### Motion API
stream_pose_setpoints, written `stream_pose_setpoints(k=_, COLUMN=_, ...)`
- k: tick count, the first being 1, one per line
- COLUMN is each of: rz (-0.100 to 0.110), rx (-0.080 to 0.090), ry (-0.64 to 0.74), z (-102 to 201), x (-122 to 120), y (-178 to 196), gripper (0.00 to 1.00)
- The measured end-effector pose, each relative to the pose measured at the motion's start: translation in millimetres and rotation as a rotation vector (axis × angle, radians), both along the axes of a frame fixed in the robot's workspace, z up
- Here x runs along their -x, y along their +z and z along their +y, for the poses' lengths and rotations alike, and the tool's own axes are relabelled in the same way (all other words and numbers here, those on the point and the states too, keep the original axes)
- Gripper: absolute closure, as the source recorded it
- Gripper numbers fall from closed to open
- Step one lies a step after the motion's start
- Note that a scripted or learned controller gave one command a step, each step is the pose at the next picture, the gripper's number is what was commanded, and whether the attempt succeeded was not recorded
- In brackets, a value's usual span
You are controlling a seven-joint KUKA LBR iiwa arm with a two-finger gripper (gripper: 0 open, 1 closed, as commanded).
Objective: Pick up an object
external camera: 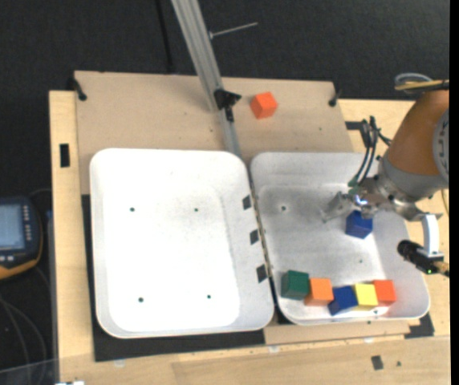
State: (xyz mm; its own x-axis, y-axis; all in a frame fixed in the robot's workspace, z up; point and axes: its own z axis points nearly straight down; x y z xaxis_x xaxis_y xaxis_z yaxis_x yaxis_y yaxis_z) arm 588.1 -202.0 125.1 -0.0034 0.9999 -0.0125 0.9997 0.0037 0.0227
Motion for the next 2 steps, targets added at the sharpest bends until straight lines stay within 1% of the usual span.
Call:
stream_pose_setpoints(k=1, rz=0.013, rx=-0.011, ry=0.003, z=75, x=21, y=109, gripper=0.00)
stream_pose_setpoints(k=2, rz=0.021, rx=-0.008, ry=-0.009, z=5, x=54, y=114, gripper=0.00)
